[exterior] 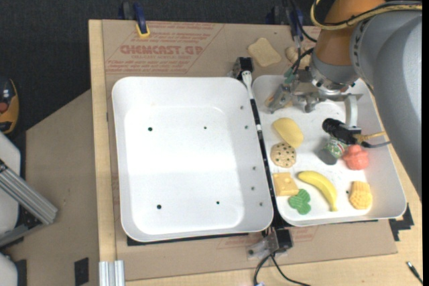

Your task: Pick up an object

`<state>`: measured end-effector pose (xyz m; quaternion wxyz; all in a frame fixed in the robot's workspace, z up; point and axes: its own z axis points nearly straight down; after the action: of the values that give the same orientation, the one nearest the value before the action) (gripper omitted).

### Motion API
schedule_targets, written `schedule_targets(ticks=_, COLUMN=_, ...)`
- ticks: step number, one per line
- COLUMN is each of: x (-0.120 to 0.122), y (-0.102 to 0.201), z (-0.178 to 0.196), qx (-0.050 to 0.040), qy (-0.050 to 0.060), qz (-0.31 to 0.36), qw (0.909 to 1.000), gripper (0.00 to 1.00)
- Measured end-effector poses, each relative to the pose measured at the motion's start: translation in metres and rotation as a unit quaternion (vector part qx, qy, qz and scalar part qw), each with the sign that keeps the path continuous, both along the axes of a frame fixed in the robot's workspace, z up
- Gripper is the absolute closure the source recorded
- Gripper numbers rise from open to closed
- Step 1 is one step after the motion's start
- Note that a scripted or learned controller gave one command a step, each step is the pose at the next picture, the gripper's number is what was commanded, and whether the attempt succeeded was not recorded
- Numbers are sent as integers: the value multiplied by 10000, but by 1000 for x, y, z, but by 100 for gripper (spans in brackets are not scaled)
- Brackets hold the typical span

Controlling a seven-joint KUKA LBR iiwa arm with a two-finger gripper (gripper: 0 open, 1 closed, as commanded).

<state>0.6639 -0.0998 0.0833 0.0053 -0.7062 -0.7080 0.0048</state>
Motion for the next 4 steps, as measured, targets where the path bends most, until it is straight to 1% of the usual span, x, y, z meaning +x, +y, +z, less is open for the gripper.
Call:
schedule_targets(ticks=1, x=0, y=0, z=11, qx=7, qy=-5, qz=-4, qw=10000, gripper=100)
schedule_targets(ticks=2, x=5, y=67, z=126, qx=4, qy=-139, qz=22, qw=9999, gripper=100)
schedule_targets(ticks=3, x=-42, y=143, z=100, qx=14, qy=-35, qz=20, qw=10000, gripper=100)
schedule_targets(ticks=4, x=-47, y=240, z=94, qx=20, qy=-70, qz=38, qw=10000, gripper=100)
